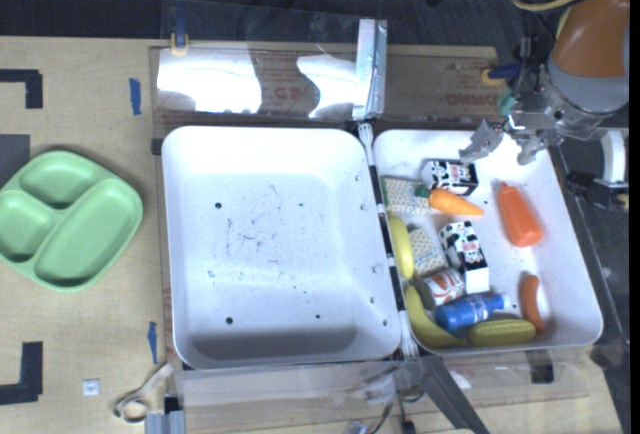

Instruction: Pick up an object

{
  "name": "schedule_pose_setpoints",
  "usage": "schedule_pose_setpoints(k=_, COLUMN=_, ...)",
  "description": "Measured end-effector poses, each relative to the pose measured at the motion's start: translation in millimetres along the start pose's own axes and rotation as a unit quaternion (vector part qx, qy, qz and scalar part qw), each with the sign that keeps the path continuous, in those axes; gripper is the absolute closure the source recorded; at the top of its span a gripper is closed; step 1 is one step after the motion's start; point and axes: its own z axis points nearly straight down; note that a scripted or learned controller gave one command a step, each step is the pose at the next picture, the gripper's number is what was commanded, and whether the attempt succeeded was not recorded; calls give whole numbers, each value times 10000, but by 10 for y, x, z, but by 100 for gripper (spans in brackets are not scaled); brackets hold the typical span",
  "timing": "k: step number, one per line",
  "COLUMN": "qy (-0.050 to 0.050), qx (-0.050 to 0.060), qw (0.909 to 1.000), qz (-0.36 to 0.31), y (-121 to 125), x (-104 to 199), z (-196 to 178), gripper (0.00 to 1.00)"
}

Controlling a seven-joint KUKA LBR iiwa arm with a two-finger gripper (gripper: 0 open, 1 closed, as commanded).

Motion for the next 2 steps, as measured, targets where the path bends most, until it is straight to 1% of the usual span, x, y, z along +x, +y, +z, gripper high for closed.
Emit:
schedule_pose_setpoints(k=1, qy=0, qx=0, qw=10000, qz=0, y=0, x=0, z=0, gripper=0)
schedule_pose_setpoints(k=2, qy=23, qx=1, qw=9989, qz=-461, y=-238, x=-826, z=900, gripper=0)
